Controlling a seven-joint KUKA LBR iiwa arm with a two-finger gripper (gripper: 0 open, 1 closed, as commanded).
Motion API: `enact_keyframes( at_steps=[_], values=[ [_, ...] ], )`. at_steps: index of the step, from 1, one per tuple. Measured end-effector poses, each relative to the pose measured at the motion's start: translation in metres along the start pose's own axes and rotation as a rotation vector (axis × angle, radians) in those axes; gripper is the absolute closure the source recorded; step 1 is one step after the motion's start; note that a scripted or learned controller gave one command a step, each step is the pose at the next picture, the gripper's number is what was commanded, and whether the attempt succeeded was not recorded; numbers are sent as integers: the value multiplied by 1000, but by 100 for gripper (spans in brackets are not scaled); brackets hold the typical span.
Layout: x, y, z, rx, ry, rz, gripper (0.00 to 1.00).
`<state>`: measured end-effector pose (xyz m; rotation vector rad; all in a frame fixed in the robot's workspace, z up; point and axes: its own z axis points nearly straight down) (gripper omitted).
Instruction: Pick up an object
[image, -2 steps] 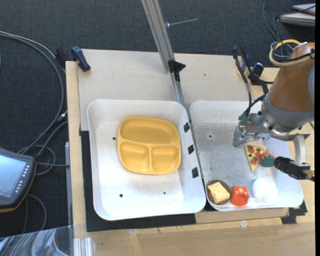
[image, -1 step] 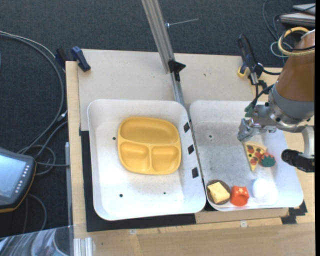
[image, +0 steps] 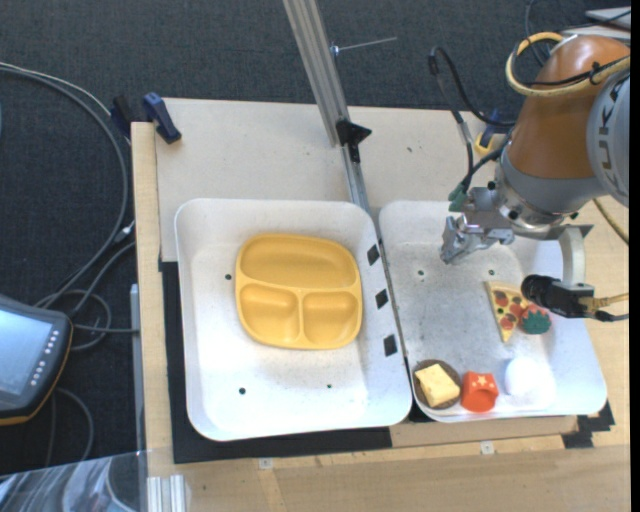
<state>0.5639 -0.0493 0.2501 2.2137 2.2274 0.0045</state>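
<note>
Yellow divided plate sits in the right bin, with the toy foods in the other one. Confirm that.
Not right. The camera view shows the yellow divided plate in the left bin; the toy foods, such as the pizza slice, lie in the right bin.

Arm (image: 570, 120) was bulky & rounded, w/ a wide orange band over a grey wrist section. Yellow cable looped over the top; thin black cables ran down beside it. Gripper (image: 455, 245) was small, bare grey metal, on a pale metallic wrist flange.
</note>
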Motion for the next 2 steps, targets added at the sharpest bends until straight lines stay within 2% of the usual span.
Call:
enact_keyframes(
  at_steps=[2],
  values=[
    [92,36,21,1,0,0,100]
  ],
)
